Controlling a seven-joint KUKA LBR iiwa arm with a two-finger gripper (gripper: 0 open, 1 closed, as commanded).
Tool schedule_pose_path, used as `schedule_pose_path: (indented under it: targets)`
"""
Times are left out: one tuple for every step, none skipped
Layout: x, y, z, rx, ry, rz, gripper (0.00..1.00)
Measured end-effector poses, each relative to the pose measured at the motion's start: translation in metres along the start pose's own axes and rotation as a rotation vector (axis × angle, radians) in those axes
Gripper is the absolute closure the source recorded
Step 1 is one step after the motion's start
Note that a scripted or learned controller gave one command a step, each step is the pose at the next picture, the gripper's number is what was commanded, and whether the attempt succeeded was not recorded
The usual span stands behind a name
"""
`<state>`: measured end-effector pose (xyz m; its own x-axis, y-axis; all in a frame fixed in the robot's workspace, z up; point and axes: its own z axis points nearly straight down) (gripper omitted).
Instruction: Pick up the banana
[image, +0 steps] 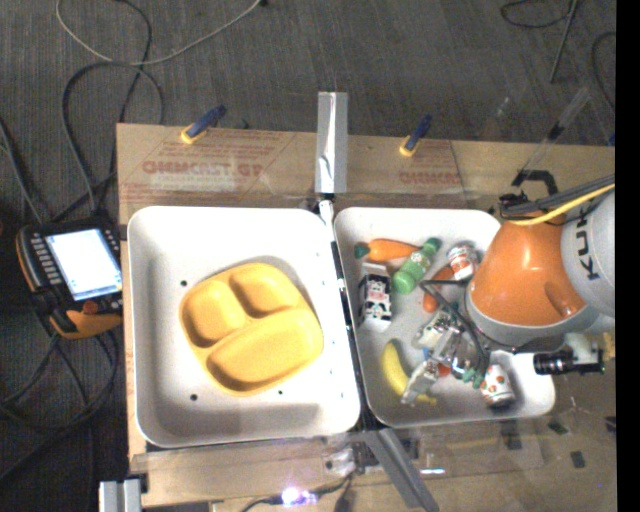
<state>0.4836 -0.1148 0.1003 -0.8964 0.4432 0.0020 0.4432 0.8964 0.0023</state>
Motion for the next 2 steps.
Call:
schedule_pose_path:
  targets:
    - [0.001, 0.002, -0.009, -0.002, 0.002, -0.001, 1.00]
    - [0.040, 0.080, -0.083, 0.002, 0.000, 0.071, 1.00]
